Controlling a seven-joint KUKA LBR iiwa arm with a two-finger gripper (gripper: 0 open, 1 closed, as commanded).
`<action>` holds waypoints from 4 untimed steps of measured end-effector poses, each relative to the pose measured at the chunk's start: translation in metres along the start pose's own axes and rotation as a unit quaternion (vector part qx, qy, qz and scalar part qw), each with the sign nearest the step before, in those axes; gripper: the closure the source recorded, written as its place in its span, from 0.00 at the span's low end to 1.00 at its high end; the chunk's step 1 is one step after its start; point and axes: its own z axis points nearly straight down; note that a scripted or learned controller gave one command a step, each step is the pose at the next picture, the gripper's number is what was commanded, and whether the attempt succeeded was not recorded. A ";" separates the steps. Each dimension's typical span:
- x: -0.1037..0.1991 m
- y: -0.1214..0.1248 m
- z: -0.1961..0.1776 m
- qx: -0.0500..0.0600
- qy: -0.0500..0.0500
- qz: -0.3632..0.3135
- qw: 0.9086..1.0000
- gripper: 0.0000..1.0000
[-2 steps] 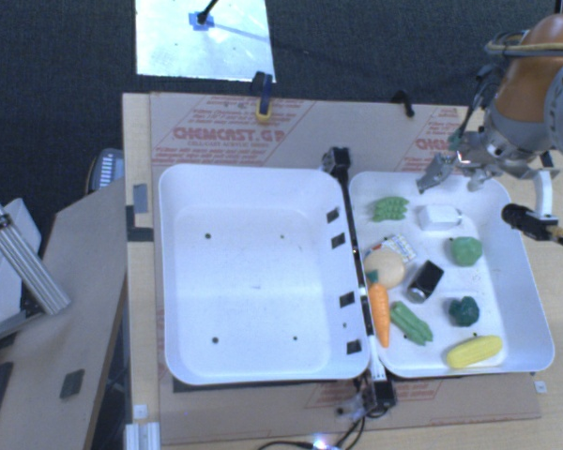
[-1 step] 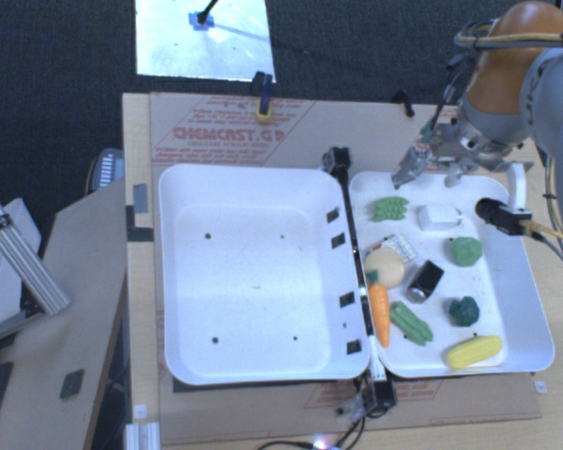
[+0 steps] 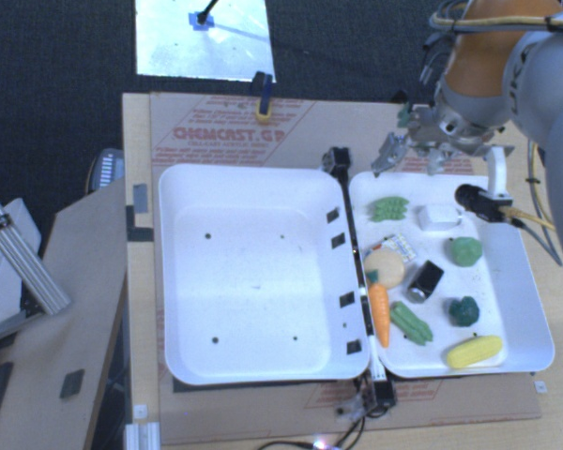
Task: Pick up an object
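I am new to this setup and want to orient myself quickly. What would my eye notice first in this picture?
First, the grey arm with its orange band at the upper right, its gripper above the far edge of the right bin. Next, the colourful clutter in that bin: an orange carrot by the divider, a yellow corn cob at the near edge, and several green pieces. The left bin is a large plain white area beside it.

Grey arm raised, gripper pointing down
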 end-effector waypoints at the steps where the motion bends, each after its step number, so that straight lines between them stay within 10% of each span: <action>1: 0.026 0.000 -0.039 0.000 0.000 0.001 1.000 0.00; 2: 0.024 0.001 -0.047 -0.001 -0.001 0.000 1.000 1.00; 4: 0.118 -0.035 -0.320 -0.008 0.001 0.000 1.000 1.00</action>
